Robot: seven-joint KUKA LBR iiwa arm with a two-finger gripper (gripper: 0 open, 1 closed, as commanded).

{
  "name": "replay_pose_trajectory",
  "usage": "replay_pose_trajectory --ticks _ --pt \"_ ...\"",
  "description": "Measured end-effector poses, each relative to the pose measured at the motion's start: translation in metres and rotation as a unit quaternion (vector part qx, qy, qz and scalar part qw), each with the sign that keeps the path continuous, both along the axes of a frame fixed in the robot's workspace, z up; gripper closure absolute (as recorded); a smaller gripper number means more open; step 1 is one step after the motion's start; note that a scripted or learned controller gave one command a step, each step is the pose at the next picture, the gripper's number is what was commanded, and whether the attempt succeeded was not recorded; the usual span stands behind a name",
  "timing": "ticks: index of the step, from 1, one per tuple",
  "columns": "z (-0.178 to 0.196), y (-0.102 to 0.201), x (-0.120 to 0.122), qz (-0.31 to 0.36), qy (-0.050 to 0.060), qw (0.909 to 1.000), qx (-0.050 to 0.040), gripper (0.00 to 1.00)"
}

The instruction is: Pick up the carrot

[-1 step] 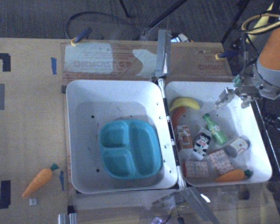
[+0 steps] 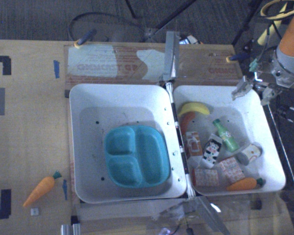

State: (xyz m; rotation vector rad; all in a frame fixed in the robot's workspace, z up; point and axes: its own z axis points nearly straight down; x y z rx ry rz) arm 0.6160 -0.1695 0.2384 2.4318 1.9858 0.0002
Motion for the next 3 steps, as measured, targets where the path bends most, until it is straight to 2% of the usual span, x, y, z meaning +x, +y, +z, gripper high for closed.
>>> replay_pose_trajectory --ticks 1,2,3 --pt "-0.014 -0.044 -0.083 0.052 0.001 0.9987 0.0007 0.0" --pt "-0.104 -0.044 -0.137 0.125 0.001 0.9922 0.0009 0.0" --pt "-0.094 -0.054 -0.136 0.331 0.0 0.9436 -0.0005 0.0"
